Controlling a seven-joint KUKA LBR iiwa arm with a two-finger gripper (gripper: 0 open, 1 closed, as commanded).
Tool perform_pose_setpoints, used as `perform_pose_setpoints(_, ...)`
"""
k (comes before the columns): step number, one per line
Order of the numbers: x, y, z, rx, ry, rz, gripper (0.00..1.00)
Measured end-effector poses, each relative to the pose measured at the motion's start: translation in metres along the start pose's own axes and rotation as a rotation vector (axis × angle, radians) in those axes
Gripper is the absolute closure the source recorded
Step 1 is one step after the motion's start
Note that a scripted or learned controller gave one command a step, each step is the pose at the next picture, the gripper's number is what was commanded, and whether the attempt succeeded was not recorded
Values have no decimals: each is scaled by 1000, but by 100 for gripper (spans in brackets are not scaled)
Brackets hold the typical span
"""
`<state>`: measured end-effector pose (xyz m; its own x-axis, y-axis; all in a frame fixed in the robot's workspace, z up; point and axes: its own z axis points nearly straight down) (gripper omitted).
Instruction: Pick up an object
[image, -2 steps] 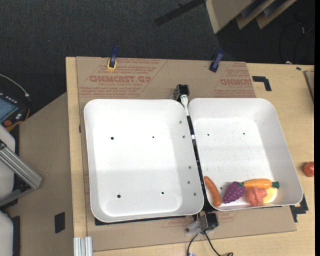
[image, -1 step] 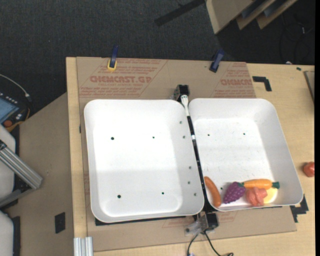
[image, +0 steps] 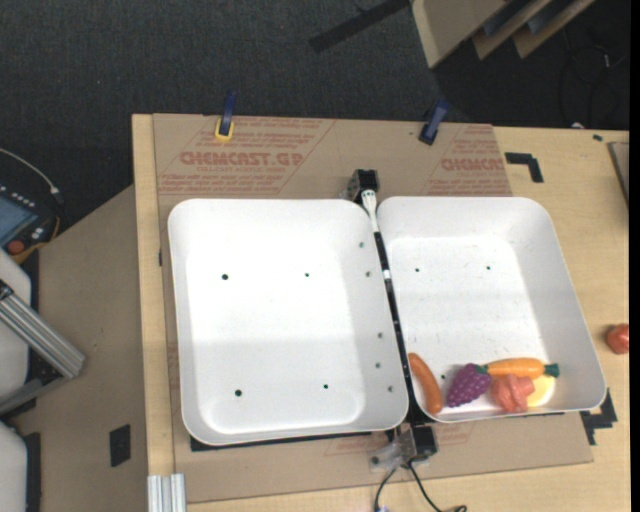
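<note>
Plastic toy food is the target; whether the jaws are released or clenched cannot be told. The toy sausage (image: 424, 383), purple grapes (image: 467, 384), carrot (image: 520, 367) and a red piece (image: 510, 393) lie crowded, touching, in the right bin's (image: 470, 235) near corner. Risk: a descent could strike the rim or wedge between neighbours, so the grasp slips or lifts two. The left bin (image: 270, 320) adjoins it. A cardboard-covered surface (image: 330, 150) sits over dark carpet (image: 150, 50).

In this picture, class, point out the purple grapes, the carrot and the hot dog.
purple grapes (image: 467, 384), camera view, middle of the bunch
carrot (image: 516, 367), camera view, orange body
hot dog (image: 425, 383), camera view, mid-length
</note>
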<state>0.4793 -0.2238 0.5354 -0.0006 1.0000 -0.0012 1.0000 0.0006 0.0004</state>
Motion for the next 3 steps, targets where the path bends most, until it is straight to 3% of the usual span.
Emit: perform_pose_setpoints(3, 0, 0, 0, 0, 0, 0, 100)
